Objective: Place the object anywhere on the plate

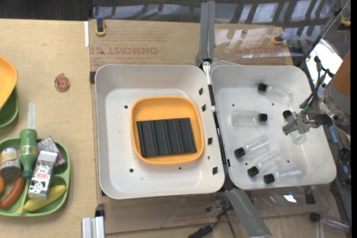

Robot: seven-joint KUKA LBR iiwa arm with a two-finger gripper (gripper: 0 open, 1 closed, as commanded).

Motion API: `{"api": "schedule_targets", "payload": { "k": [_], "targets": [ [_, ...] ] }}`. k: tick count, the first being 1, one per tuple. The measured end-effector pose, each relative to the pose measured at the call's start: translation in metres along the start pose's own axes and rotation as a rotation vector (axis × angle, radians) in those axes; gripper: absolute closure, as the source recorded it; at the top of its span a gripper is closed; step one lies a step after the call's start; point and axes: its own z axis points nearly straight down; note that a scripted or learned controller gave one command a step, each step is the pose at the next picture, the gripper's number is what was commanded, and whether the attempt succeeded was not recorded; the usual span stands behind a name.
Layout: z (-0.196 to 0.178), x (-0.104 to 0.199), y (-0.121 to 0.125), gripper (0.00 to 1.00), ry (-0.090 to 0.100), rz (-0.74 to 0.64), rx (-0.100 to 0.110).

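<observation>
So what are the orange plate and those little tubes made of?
The plate looks like matte orange plastic, evenly coloured, with a dark ribbed insert, maybe rubber. The tubes look like clear plastic or glass, see-through with black caps; I can't tell which.

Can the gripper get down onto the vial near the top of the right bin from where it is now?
Probably yes. That clear, black-capped vial lies alone on the floor of the right bin, apart from the other vials. The gripper hangs nearby over the same bin, with nothing between them.
</observation>
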Motion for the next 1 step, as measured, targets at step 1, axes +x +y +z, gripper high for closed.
{"api": "schedule_targets", "payload": {
  "k": [1],
  "targets": [
    [0.0133,-0.0648,0.0428,1.00,-0.001,-0.125,0.002]
  ]
}}
